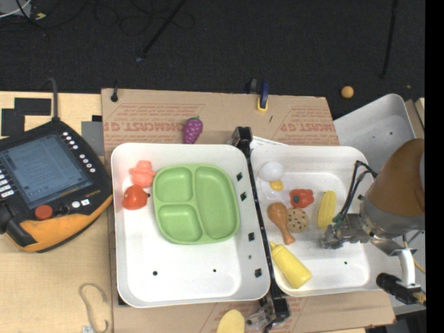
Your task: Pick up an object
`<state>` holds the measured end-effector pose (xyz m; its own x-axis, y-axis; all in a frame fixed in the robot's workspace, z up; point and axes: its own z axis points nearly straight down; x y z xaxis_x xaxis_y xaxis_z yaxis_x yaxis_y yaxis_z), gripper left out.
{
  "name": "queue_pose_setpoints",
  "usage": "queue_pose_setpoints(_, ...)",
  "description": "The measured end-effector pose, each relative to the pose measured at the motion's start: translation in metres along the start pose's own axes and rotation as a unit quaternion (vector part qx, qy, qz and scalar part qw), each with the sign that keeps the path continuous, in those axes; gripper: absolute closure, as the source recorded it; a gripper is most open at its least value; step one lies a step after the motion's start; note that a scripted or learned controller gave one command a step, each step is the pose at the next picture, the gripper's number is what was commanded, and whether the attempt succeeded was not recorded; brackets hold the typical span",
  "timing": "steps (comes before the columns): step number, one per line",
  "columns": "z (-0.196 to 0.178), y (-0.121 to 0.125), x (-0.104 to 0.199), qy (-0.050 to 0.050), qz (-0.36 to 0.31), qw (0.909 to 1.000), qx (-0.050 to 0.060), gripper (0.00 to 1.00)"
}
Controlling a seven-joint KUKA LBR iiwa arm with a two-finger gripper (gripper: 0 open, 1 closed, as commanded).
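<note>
Corn cob (327,209) — a yellow toy one — is lying in the right white bin (350,277), just up and to the left of the gripper (334,238), and it is the piece sitting nearest the tool. Its long axis is running roughly top to bottom in the camera view, tilting a little, so the cob's lower end is pointing almost at the gripper's tip. Beside it to the left, a red toy tomato (301,198) is resting, with a cookie (297,219) and a chicken drumstick (279,222) lying further left, and a yellow mustard bottle (290,265) slanting along the bin's lower left part. A fried egg (272,173) is sitting in the upper left corner.

The arm is reaching in from the right — its orange-brown band (404,182) hanging over the bin's right rim, the wrist dropping low toward the bin floor. The gripper is lying over bare white floor, apart from the cob; whether it is spread or pinched is too dark and small to tell, and nothing is visibly held in it. Judging from this, a short move up and left would be bringing it onto the cob.
</note>
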<state>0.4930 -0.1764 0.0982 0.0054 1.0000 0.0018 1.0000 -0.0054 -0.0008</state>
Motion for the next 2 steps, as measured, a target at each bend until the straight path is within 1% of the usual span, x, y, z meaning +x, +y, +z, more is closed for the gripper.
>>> queue_pose_setpoints(1, -0.059, -0.005, 0.005, -0.001, -0.003, 1.0, -0.001, 1.0)
queue_pose_setpoints(2, -0.12, 0.001, 0.007, -0.001, -0.003, 1.0, -0.002, 1.0)
